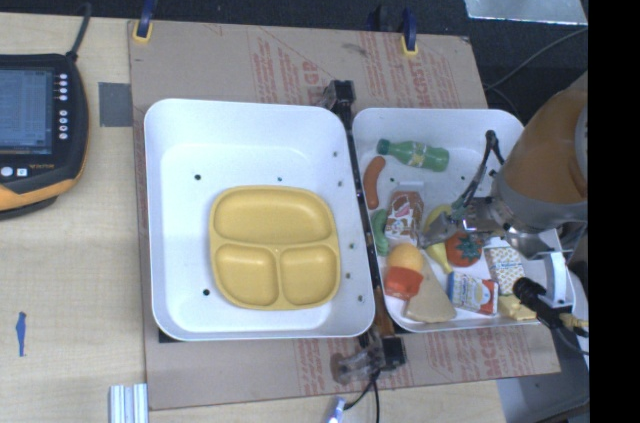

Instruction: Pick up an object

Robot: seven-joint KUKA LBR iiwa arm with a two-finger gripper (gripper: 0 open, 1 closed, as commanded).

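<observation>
A grey KUKA arm w/ orange band reaches from the right into the right-hand shallow white bin; its pincer hangs low over a small red round toy tomato w/ green top mid-bin; grip state can't be told. Risk, by judgement: crowding. A yellow wedge and a small milk-style carton sit just beside the tomato, so a close could nip a neighbour or knock it aside. The tomato is near-round, no clear long axis; green top faces up-left. The left-hand white bin carries a yellow divided plastic plate.
</observation>
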